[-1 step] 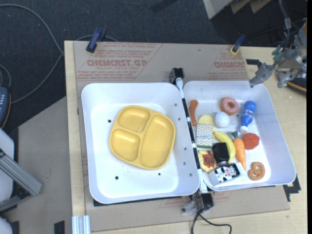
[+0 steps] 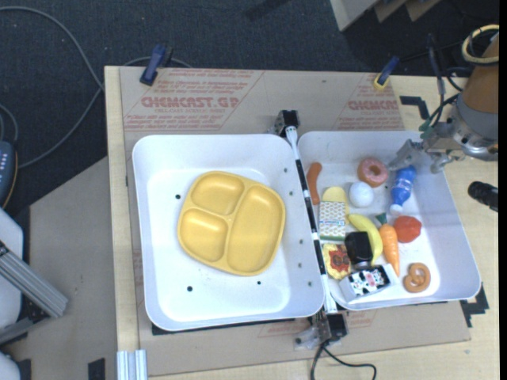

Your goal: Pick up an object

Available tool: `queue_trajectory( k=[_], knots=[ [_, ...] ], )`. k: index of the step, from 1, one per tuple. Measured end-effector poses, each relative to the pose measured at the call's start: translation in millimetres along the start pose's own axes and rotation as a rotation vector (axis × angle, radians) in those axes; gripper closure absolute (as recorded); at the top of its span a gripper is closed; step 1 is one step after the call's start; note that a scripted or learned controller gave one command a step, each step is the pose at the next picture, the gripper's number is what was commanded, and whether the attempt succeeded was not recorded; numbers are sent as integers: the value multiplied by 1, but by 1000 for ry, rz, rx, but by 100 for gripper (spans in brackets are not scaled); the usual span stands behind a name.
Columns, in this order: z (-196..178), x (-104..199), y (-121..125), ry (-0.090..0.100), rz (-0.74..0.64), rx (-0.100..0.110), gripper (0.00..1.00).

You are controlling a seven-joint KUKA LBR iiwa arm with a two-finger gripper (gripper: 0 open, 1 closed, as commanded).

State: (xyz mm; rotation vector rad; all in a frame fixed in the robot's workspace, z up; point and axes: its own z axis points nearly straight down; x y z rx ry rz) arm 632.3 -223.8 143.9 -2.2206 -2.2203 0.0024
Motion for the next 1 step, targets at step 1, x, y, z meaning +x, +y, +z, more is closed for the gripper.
queue_trajectory(
  k=[1],
  knots=[
    [60, 39, -1, 1, -1, 0, 0]
  ],
)
